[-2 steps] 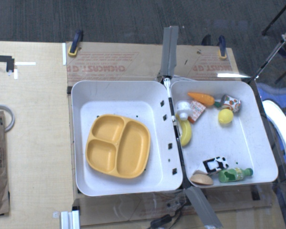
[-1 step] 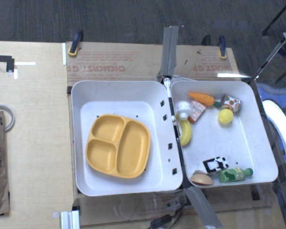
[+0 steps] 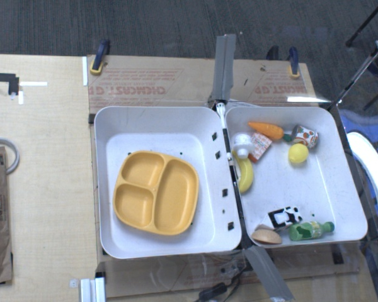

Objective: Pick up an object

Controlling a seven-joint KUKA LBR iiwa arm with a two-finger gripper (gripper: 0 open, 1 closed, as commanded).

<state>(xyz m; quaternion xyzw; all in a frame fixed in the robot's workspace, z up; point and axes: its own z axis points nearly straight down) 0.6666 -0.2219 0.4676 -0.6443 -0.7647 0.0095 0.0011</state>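
The left white bin is holding a big yellow plate. In the right white bin, a banana is lying by the left wall. A green bottle is lying near the front, and a carrot and a lemon are sitting near the back.

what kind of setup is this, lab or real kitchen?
Likely a lab test bench, not a kitchen: two white bins, the left bin and right bin, sit on clamped cardboard, with toy food like a banana and carrot.
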